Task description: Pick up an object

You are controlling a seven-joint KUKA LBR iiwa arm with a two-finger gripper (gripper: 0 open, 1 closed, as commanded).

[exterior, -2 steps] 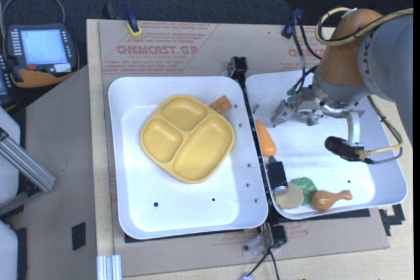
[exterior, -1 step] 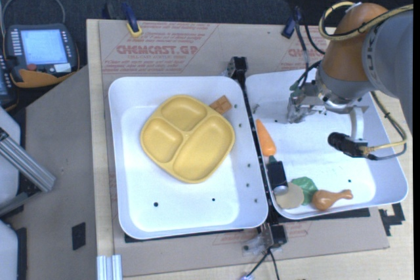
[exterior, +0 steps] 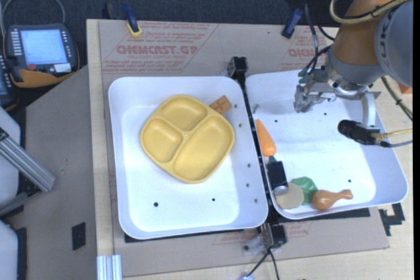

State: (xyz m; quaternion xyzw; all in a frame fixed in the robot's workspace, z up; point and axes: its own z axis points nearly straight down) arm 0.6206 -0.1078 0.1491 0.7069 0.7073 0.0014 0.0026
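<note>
The end effector (exterior: 307, 100) is seen low over the far part of the right bin (exterior: 387, 170), with nothing between its tips; whether it is released or clenched cannot be told at this slant.

The nearest candidate, an orange carrot (exterior: 264, 138), lies below and to the left of the end effector in the camera view, against the bin's left wall. Its long axis runs nearly parallel to that wall, tilted slightly.

Farther off in the same direction, near the front-left corner, a black block (exterior: 277, 173), a pale round piece (exterior: 289, 197), a green item (exterior: 306, 185) and a drumstick (exterior: 331, 197) are clustered, touching or just beside one another.

A yellow divided plate (exterior: 188, 138) rests in the left bin (exterior: 131, 160), well apart.

The coming move is judged to call for travel toward the carrot, with closure across its short axis.
</note>
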